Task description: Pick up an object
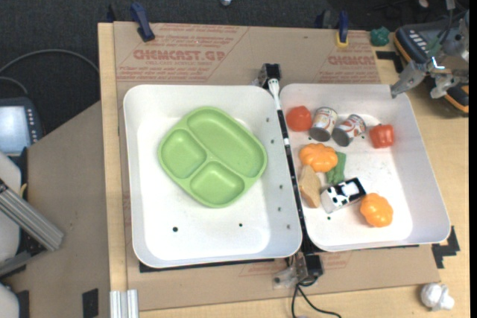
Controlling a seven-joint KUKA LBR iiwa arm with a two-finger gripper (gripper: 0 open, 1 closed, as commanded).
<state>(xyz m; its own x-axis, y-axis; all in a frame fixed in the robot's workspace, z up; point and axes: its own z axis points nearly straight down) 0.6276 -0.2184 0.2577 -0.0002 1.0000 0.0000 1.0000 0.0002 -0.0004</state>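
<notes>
The hand (402,82) is seen at the right bin's (425,190) far corner; its state cannot be told. The objects are crowded in that bin: cans (337,124), peppers (319,156), a cow (343,194). A neighbour could be nudged instead, spoiling the grasp.

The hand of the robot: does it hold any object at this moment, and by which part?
Nothing is held. The hand is at the right white bin's far right corner, apart from the toy items lying in that bin, with nothing between its fingers.
</notes>
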